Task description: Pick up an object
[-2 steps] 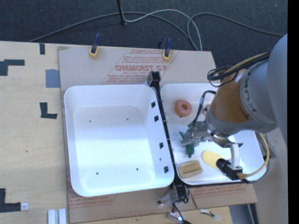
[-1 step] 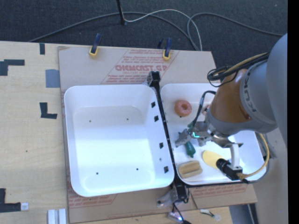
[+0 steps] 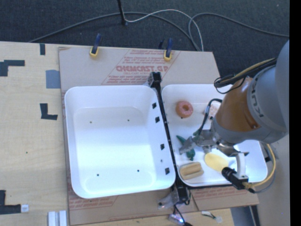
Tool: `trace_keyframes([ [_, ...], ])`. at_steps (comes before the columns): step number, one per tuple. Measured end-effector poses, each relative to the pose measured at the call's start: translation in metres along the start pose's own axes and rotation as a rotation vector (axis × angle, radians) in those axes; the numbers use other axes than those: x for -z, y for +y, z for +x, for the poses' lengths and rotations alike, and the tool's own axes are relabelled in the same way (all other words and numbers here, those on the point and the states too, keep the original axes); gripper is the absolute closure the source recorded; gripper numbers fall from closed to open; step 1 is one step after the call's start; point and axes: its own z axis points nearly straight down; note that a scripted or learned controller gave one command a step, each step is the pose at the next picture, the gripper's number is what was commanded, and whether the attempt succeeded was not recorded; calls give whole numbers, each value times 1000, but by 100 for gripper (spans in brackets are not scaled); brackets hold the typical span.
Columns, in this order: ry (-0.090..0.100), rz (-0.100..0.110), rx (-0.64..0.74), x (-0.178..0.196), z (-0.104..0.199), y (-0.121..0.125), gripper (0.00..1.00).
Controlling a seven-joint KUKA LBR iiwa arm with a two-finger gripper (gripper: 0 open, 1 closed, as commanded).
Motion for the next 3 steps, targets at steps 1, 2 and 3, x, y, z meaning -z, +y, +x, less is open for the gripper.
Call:
trace_keyframes([
  [1,0,-1,3,0,4,96,0],
  [2,1,2,1,0,15,23,0],
  [3,-1,0,1,10,15,24,100],
])
